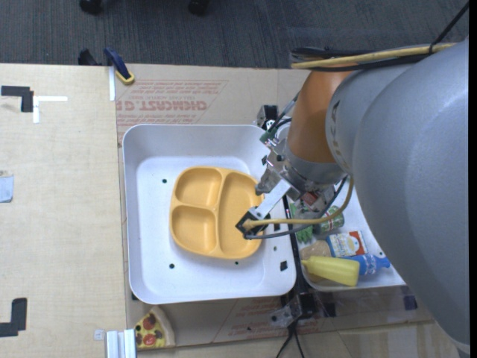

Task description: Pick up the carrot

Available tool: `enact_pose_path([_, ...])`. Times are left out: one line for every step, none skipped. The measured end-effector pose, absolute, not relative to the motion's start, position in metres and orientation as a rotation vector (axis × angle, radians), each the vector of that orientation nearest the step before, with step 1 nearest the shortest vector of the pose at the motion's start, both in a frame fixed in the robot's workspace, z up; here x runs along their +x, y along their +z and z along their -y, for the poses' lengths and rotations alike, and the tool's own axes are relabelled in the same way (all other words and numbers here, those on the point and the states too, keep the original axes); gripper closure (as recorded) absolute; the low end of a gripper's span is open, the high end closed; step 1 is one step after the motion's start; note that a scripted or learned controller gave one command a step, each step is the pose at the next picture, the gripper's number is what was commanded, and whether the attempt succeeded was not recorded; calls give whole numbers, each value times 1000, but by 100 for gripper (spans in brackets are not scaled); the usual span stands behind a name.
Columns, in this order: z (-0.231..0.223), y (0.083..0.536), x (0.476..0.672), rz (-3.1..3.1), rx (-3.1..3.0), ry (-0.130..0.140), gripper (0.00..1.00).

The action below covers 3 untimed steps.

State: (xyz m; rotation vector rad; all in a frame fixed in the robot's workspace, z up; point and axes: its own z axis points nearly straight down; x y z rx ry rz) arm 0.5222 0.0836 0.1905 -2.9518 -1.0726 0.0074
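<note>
The grey arm with its orange band reaches in from the right and covers most of the right bin. My gripper hangs below the wrist, over the wall between the two bins and just right of the yellow plate. The arm's bulk hides much of what lies in the right bin beneath it.
A yellow three-part plate lies in the left bin. In the right bin's near corner lie a yellow bottle-like thing, a blue piece, a white and red packet and something green. A pizza toy lies outside the bins.
</note>
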Motion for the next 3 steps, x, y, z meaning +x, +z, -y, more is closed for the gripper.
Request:
enact_pose_path([-82,199,523,1077,-2952,12,100])
enact_pose_path([-38,191,486,1329,-2845,7,100])
enact_pose_path([-24,204,518,1148,-2926,5,100])
